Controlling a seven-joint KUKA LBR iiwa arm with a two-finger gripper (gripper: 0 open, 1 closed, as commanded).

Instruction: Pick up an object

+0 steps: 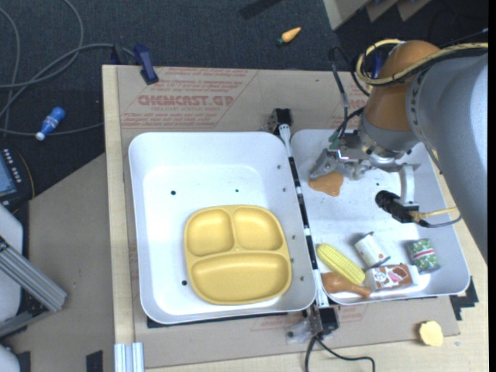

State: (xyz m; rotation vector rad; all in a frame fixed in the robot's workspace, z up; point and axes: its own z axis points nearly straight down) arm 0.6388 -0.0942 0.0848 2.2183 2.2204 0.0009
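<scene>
Orange and small, the wedge-shaped toy at the frame's centre-right looks light and rigid, best pinched across its flat sides by the gripper just above it, whose grasp I cannot tell.

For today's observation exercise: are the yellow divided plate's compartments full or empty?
Empty. The yellow divided plate lies flat in the left bin, and all three compartments show bare yellow surface.

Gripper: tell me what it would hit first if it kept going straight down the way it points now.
Most likely the orange food piece, lying just under the gripper on the right bin's floor; depth is hard to judge here.
</scene>
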